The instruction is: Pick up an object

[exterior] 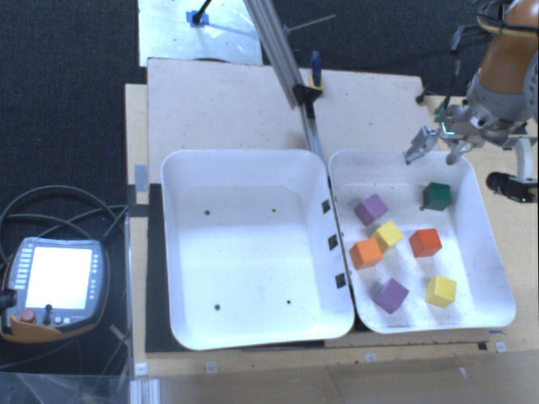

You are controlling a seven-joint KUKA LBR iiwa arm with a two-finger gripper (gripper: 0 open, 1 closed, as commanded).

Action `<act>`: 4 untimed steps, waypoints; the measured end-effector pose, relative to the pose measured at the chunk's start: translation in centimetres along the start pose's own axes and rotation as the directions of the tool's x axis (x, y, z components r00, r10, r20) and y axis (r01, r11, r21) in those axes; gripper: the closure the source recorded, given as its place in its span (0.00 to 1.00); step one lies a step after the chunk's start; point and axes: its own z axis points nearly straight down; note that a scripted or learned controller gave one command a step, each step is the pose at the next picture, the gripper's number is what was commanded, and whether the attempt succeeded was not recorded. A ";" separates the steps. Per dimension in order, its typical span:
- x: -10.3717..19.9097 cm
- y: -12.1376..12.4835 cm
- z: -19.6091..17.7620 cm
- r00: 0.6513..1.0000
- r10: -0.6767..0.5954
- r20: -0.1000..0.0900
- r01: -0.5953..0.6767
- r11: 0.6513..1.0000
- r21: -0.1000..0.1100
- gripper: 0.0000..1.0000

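Grey arm with orange band (509,57) enters from the right, wrist above the far right corner of the right-hand shallow white plastic bin (484,217). The two-finger gripper (438,146) hangs over that bin's far rim. Two fingers (418,148) visible, spread apart, with nothing between them.

Right bin holds seven small blocks, all resting on the bin floor:
- dark green cube (436,195), nearest the gripper, toward the far right corner, apart from the fingers.
- purple cube (370,209), far left part of the bin.
- yellow cube (388,234), mid-bin, touching or just beside the orange cube (365,252) at its near left.
- red-orange cube (425,242), right of the yellow one, clear of it.
- second purple cube (392,295), near edge, left of centre.
- second yellow cube (440,290), near edge, right of the second purple one.

Left-hand white bin (181,251) sits edge to edge with the right one on the pale wooden counter (227,99). Grey metal pole (274,36) slants down from the top to the junction of the two bins at their far edge. Handheld control pendant with a lit screen (55,289) lies off the counter's left edge, with its cables.
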 end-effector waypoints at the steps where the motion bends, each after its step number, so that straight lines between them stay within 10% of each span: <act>1: 0.0 0.1 -0.3 1.000 -0.001 0.002 0.001 1.000 -0.004 0.00; 4: -0.5 0.2 11.7 1.000 0.000 0.002 0.000 1.000 -0.005 0.00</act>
